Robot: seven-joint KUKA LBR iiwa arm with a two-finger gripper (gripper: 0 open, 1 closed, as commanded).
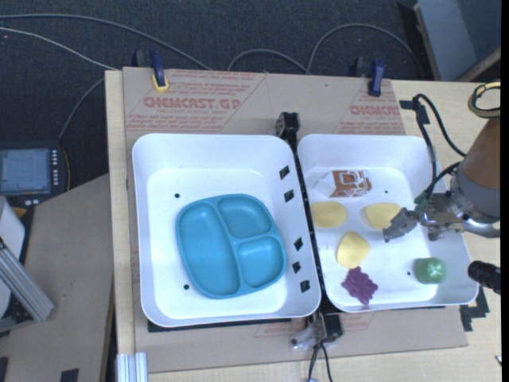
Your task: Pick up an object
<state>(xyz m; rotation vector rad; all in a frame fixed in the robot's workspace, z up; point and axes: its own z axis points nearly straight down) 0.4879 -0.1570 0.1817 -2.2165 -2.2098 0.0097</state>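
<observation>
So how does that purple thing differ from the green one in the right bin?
The purple grape bunch is lumpy and irregular; the green ball-like item is smooth and round. The purple one lies near the bin's front rim, the green one nearer the gripper. Both are small and lie in the right bin.

Yellow pieces (pixel 353 249), purple cluster (pixel 359 284), green ball (pixel 430 271) share right bin (pixel 413 151).

The divided plate (pixel 231 245) lies in the left bin (pixel 151 165). The right bin (pixel 398 148) holds a packet (pixel 348 183) at the rear, three chip-like pieces (pixel 328 214) mid-bin, a grape cluster (pixel 359 284) and what may be a ball (pixel 430 270) in front.
</observation>
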